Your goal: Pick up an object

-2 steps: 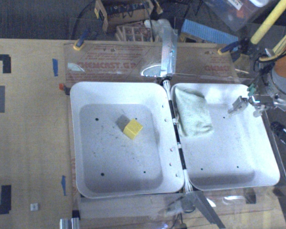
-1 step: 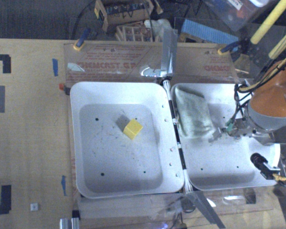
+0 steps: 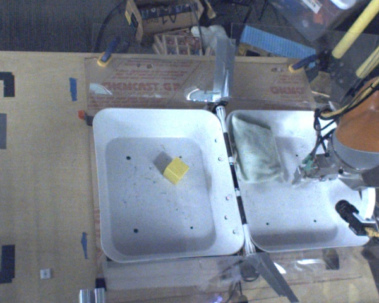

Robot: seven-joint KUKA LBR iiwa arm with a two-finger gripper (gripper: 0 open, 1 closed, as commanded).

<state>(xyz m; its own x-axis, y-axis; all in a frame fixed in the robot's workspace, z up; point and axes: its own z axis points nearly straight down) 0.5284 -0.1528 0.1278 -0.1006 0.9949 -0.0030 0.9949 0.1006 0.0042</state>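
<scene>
While the gripper sits low in the right bin, at the edge of a crumpled cloth, the step looks like an approach for a grasp. Whether it has closed on anything cannot be told. A yellow block lies in the left bin, well apart. Next comes closing on the cloth, then lifting. The arm leans in from the right, wrist low.

A shallow white plastic bin lies beneath the jaws, with its twin white bin just to their left. Behind the jaws runs a brown cardboard sheet. Far to their left, a blue tape strip marks the pale wooden bench.
</scene>
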